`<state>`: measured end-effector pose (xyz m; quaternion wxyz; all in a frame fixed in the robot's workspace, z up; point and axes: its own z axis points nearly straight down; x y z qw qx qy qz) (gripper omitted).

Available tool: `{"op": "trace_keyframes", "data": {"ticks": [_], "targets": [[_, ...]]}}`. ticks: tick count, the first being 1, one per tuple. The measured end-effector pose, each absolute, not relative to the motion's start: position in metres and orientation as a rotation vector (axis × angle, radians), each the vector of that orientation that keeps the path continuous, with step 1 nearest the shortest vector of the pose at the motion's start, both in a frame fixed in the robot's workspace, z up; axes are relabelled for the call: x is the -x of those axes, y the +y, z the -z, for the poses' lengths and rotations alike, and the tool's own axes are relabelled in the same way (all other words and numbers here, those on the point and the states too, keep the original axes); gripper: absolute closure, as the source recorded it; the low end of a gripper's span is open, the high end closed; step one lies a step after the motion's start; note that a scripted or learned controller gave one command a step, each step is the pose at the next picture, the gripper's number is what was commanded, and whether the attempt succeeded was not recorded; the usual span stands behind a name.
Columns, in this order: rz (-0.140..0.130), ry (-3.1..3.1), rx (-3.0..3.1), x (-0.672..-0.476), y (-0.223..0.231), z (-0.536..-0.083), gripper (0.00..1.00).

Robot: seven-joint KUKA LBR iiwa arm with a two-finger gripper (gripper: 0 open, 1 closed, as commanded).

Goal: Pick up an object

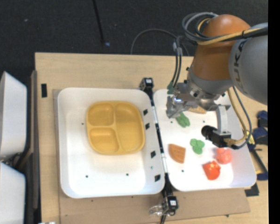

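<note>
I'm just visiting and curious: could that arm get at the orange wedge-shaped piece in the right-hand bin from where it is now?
Probably yes. The orange wedge lies flat with bare bin floor around it, and the end effector hangs just beyond it over the same bin.

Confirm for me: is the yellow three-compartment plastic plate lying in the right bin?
No, the yellow three-compartment plastic plate lies in the left bin, while the right bin holds the small toys.

yellow divided tray [115, 127], left white bin [72, 171]
</note>
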<state>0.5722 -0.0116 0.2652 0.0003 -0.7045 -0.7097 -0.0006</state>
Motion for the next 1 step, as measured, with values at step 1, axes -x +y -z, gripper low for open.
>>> {"op": "trace_keyframes", "data": {"ticks": [1], "targets": [[-0.001,-2.228,2.214,-0.5534,0.0395,-0.2487,1.00]]}}
